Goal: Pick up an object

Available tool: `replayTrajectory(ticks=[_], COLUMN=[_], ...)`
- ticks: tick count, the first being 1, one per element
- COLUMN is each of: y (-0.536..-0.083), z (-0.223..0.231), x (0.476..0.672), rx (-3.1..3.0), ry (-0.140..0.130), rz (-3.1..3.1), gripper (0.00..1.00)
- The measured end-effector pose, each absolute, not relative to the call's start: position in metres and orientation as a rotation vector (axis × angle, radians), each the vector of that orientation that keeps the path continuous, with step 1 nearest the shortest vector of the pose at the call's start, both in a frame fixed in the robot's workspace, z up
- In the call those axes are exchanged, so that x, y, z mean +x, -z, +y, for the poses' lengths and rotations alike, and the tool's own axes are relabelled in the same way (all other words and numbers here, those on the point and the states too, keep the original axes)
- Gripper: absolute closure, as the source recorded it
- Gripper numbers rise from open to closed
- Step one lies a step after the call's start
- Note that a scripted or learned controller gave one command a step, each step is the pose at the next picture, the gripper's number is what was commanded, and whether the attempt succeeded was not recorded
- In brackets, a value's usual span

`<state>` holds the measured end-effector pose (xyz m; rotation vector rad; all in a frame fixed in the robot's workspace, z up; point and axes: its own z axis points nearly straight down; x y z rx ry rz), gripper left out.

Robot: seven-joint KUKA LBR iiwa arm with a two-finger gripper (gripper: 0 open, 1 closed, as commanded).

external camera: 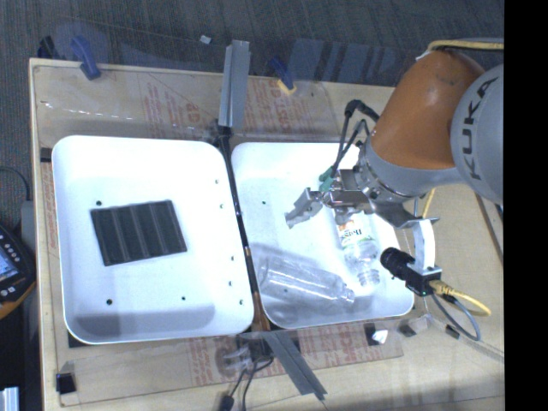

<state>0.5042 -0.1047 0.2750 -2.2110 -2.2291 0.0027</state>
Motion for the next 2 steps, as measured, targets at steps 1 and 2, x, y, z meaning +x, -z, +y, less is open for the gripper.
replayTrajectory(ticks=[1,2], y=[-0.265,-0.191], z=[-0.162,-0.210], x=[0.536,0.558], rx=[-2.081,-2.228], ry=[-0.001,-0.005], rz=[-2.355,-2.207], gripper=[0.00,0.00])
